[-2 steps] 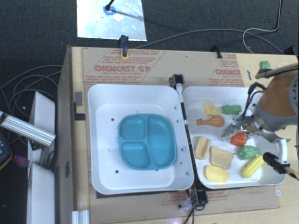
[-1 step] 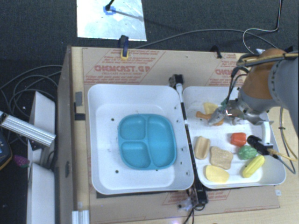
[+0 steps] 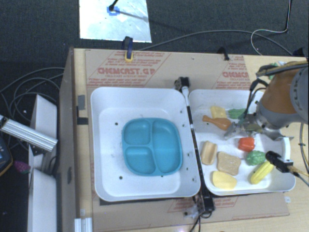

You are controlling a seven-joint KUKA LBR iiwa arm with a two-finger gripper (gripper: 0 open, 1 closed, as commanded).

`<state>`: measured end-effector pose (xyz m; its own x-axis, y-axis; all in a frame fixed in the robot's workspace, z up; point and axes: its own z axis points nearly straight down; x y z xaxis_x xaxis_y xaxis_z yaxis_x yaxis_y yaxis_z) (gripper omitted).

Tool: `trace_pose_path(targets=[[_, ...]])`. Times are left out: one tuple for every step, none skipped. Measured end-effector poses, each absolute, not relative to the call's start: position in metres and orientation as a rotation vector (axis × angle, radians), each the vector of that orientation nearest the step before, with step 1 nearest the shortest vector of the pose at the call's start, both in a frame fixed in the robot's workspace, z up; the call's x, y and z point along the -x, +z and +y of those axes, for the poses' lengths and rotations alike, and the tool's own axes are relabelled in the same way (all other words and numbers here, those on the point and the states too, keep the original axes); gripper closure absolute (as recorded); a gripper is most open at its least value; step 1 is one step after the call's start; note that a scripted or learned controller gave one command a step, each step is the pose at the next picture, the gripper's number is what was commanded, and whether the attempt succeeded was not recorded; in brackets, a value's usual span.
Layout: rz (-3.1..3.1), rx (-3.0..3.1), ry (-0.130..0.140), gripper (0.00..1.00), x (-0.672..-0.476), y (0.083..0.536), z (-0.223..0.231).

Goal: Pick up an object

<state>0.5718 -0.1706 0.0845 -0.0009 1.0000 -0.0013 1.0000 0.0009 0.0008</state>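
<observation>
Far left: grey and white equipment beside the tabletop, partly cut off by the frame edge; its nature is hard to make out. Loose cables trail over the dark floor there.

Left bin: white, shallow. A blue divided plate lies flat in it, slightly right of centre, three compartments showing.

A black clip sits at the top of the seam between the bins.

Right bin: white, holding a scatter of toy food. Along the near side, a tan bread piece, a beige toast slice and a yellow wedge. Higher up, an orange drumstick-shaped piece, a pale yellow piece just above it, and a green piece partly hidden behind the arm's cabling. Further right, a red pepper, a green leafy piece touching it from below, and a yellow corn-like piece near the bin's corner.

Arm: enters from the right, orange band over grey wrist, cut off by the frame edge. The wrist leans down into the right bin, toward the left.

Tool: low in the bin, metal tips blurred together; spread or pressed together cannot be told. The drumstick-shaped piece lies just left of the tips, the red pepper just below them. Contact with either cannot be judged.
</observation>
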Motion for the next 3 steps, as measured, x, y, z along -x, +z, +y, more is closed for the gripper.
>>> trace_pose_path(targets=[[2.225,-2.215,0.005,0.00,-0.628,0.085,-0.118],[2.225,-2.211,0.006,1.00,-0.629,0.096,-0.119],[2.226,-2.214,0.007,1.00,-0.617,0.186,-0.031]])
